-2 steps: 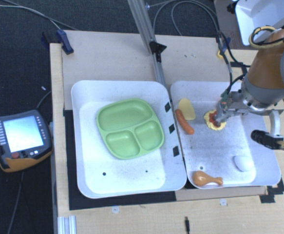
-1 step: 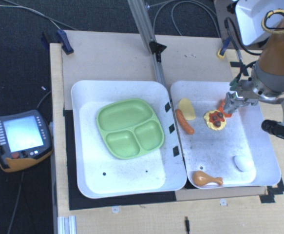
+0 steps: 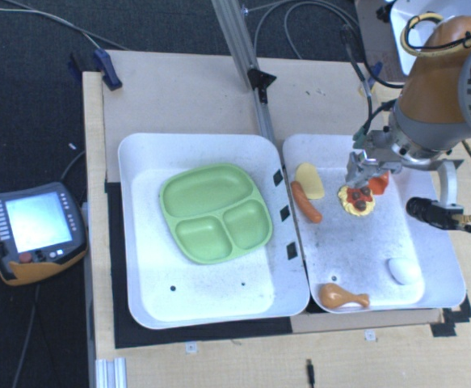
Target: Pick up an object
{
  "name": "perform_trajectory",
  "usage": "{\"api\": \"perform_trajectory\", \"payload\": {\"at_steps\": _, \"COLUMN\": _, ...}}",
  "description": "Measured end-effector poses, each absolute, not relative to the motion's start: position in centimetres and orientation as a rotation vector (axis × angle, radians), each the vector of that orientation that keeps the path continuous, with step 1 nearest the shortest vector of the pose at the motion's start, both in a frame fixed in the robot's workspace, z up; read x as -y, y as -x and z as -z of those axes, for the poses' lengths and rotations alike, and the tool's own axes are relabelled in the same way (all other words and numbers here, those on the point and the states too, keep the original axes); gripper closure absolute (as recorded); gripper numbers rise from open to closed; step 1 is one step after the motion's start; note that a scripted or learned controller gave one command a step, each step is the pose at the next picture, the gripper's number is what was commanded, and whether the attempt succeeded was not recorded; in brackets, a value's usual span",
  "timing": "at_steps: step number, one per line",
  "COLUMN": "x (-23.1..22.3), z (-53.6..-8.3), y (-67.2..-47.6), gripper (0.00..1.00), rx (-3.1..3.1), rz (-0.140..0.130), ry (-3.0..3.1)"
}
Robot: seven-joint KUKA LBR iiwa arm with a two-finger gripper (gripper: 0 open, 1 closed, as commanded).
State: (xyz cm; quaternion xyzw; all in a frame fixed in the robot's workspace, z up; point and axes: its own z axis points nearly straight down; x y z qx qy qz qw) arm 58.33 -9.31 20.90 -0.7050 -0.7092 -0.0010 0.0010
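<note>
In the right bin [image 3: 441, 245] lie several toy foods. A round yellow piece with red bits [image 3: 356, 203] sits near the bin's upper middle, and a small red piece [image 3: 379, 183] is just above it to the right. My gripper [image 3: 363, 183] hangs directly over these two, low and close to them. Further left lie an orange sausage [image 3: 306, 203] and a yellow wedge [image 3: 309, 180]. A white egg-like object [image 3: 403, 271] rests at the lower right. An orange drumstick [image 3: 342, 297] lies against the front wall.
The left bin [image 3: 138, 241] holds a green divided plate [image 3: 216, 212]. A metal pole [image 3: 239, 39] rises behind the bins. A black cable connector [image 3: 431, 212] hangs off the arm above the right bin's right side. A teach pendant [image 3: 33, 233] lies off the bench at left.
</note>
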Motion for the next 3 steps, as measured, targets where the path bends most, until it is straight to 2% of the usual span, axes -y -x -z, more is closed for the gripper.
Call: {"api": "perform_trajectory", "payload": {"at_steps": 3, "x": -7.2, "z": -23.6, "y": -57.3, "gripper": 1.00, "rx": 2.228, "rz": 0.003, "ry": 2.215}}
